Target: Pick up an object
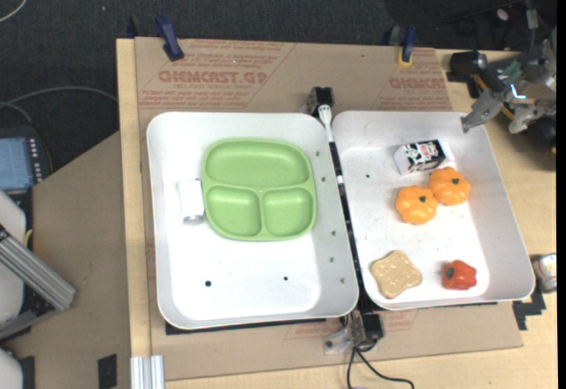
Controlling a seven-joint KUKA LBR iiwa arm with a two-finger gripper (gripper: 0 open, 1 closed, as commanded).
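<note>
The right bin (495,202) holds a small black-and-white carton (419,156), two orange pumpkins (450,186) (416,204), a tan cracker (394,273) and a red pepper (459,274). My gripper (485,109) hangs over the bin's far right corner, beyond and to the right of the carton and apart from every object. Nothing is seen held in it.
The left bin (168,272) carries a green divided plate (258,188) and a small white block (189,200) to its left. Blue clamps (168,38) (407,47) pin the cardboard base at the back. A black clip (322,100) sits between the bins.
</note>
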